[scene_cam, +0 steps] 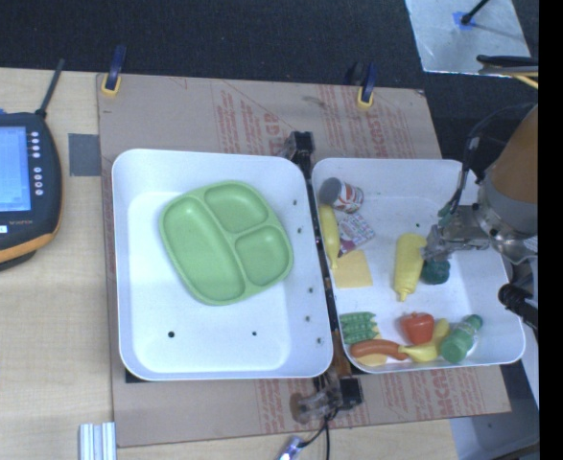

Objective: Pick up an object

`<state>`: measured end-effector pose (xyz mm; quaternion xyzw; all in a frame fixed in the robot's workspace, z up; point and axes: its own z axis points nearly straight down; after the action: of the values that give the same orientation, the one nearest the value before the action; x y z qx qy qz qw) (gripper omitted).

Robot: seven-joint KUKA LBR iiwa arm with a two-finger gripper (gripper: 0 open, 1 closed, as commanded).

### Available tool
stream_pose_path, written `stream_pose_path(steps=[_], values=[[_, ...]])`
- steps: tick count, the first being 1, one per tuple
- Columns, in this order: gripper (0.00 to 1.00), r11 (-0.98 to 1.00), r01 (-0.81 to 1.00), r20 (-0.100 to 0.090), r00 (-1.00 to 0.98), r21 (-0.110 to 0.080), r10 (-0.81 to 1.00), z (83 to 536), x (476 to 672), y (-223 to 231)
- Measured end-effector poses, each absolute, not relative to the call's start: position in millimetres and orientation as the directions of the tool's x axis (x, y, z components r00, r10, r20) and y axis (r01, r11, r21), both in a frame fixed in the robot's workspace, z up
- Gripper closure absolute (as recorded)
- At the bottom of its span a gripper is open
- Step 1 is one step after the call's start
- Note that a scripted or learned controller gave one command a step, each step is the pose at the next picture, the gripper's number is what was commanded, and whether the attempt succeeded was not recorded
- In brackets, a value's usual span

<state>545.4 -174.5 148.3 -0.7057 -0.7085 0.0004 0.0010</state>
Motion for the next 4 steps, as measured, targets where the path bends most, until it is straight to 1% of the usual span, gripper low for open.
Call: stream_pose_path(steps=[1,2,3,4], values=[[0.00,0.004,1.000,0.001,-0.004,-0.003,1.000,148,545.0,-175],[0.00,0.007,1.000,0.000,-0.007,-0.005,1.000,91,548.3,-164],[1.00,0.009,1.000,0.000,-0.009,-0.006,1.000,102,548.5,-165],[1.00,0.007,1.000,0.001,-0.007,-0.006,1.000,91,531.4,-103]])
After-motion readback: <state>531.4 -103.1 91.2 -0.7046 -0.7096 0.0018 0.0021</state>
